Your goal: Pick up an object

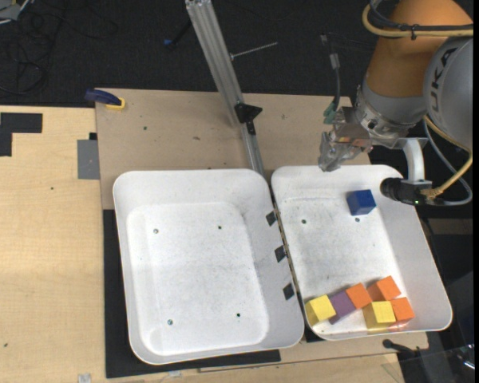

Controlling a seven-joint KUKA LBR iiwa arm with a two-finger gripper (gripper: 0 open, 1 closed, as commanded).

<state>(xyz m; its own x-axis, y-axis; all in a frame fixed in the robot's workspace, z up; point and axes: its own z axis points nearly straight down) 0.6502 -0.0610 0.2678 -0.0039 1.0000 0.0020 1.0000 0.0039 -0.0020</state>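
Crowding the near corner of the right bin (431, 290), we are finding the small blocks: a yellow cube (320, 308), a purple one (341, 306), an orange block (358, 296), a second yellow cube (378, 314) and two more orange ones (387, 287) and (402, 309), all touching or just beside each other. We are judging that this packing is leaving little room for fingers to slip between them. A blue cube (362, 202) is sitting alone toward the far side, well apart from the cluster, so we are reading it as the easier candidate. Our gripper (333, 159) is hanging above the bin's far rim, near the blue cube and carrying nothing; we cannot tell its spread. The left bin (128, 190) is lying beside it.
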